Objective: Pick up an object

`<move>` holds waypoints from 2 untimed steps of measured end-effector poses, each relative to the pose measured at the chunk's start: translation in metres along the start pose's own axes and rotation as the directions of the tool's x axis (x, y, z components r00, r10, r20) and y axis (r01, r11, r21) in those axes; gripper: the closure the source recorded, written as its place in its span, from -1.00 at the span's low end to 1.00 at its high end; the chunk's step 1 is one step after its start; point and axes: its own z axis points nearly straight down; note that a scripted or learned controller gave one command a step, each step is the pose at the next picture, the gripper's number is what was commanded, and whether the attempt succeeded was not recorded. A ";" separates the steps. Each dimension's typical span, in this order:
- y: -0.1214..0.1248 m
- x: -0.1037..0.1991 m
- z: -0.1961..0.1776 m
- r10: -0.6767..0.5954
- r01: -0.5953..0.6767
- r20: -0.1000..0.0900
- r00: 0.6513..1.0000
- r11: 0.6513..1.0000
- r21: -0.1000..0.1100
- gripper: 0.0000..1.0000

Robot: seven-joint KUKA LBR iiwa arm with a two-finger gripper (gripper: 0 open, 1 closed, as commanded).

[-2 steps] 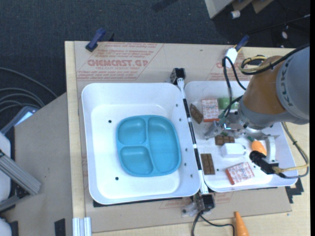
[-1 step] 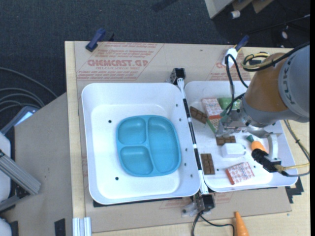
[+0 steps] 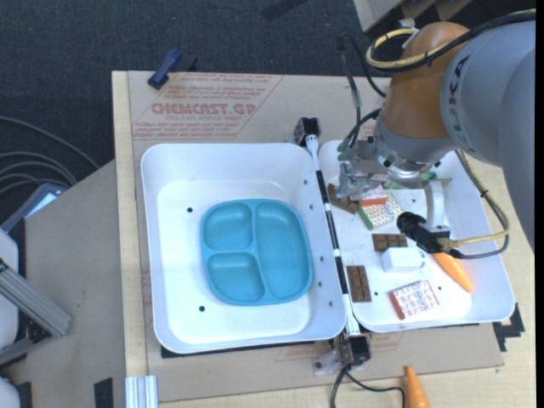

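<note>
The jaws are hanging over the upper left corner of the right bin [image 3: 489, 303]; open or closed, I cannot tell. A brown block [image 3: 340, 203] is lying just beneath them, inside that bin.

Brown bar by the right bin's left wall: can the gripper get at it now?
Probably yes. The brown bar lies flat and uncovered, apart from the red packet and white block. The gripper is further back over the same bin. The bin wall close beside the bar may crowd the grasp.
</note>
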 end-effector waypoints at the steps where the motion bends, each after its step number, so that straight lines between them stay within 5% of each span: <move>1: 0.052 -0.068 0.000 0.001 -0.001 0.002 1.000 1.000 0.000 1.00; 2: 0.053 -0.067 0.000 0.001 -0.001 0.002 1.000 1.000 0.000 -1.00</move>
